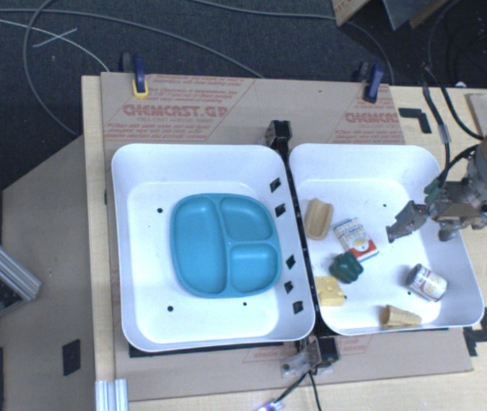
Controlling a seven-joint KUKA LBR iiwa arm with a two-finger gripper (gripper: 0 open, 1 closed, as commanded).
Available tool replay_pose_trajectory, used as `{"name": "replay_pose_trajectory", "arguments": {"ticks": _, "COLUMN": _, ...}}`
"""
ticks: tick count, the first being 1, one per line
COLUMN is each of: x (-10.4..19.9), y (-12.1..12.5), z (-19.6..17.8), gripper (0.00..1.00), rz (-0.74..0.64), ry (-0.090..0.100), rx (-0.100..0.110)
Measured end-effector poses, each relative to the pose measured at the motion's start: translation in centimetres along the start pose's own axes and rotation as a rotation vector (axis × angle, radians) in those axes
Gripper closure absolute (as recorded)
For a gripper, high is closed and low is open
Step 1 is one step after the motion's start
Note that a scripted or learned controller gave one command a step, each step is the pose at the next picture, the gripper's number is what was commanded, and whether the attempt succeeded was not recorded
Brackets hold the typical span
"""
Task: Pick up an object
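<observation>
A: Blue plastic divided plate [226, 245], three compartments, sits mid-floor in the left shallow white bin [136, 187]. Both bins on a cardboard-topped desk [97, 255] with red print, blue clamps at the back edge.

B: Right side?

A: Right shallow white bin [380, 157] has the loose items. Left to right: tan bread-like piece [317, 218] near the divider, upright-ish; below it a pale yellow chunk [331, 293] at the front-left corner of that bin. Then a small white-and-red printed packet [353, 235], with a dark green lumpy object [345, 268] just beside it, touching or nearly so, can't tell. A tan wedge [400, 317] lies by the front rim. A small silver can with a label [426, 282] lies on its side toward the right wall.

B: End effector?

A: Dark two-finger end effector [407, 223] is over the right bin, pointing left, arm coming in from the right edge. Fingers look spread, one tip toward the packet side, one higher. Nothing between them.

B: Contact with anything?

A: None visible. Packet is near it to the left, can is below and to the right, both apart from the tips. Height over the bin floor, can't tell from this angle.

B: Candidates for the pick?

A: All six items lie on the right bin's floor, none lifted.
</observation>
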State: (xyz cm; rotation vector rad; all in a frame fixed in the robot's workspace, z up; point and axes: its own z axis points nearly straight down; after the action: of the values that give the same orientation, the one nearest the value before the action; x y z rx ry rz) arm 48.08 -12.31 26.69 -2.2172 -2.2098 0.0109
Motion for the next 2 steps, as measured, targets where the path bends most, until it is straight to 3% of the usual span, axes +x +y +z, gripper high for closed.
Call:
{"name": "replay_pose_trajectory", "arguments": {"ticks": 1, "x": 0.0, "y": 0.2, "z": -0.5, "gripper": 0.0, "rz": -0.003, "ry": -0.002, "rx": -0.012}}
{"name": "replay_pose_trajectory", "arguments": {"ticks": 2, "x": -0.2, "y": 0.5, "z": 3.7, "gripper": 0.0, "rz": -0.003, "ry": -0.001, "rx": -0.007}}
